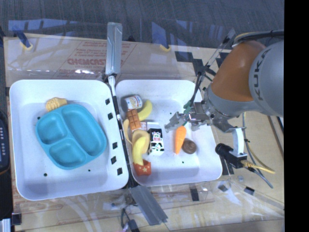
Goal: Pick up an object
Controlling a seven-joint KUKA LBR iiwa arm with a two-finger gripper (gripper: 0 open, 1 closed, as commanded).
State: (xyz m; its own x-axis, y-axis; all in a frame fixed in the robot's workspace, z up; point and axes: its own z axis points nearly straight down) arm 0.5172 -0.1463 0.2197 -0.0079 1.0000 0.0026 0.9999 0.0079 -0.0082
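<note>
The gripper (179,121) sits low in the right bin (166,88), just above the top end of a carrot (179,138). Whether its fingers are apart or together cannot be told; nothing is seen clamped between them. The grey arm with its orange band (235,76) enters from the right, over the bin's right wall.

The carrot lies roughly upright in the view, near the middle of the right bin, with a small brown round object (189,146) touching or just beside its lower right. To the carrot's left stands a small black-and-white carton (155,142). Along the bin's left side lie a can (133,102) at the far end, yellow bananas (140,144) and a brown-orange block (134,120) among them, and a red piece (143,168) at the near end.

The left bin (29,178) holds a blue divided plate (71,135), with a yellow corn-like item (56,102) at the plate's far left edge.
</note>
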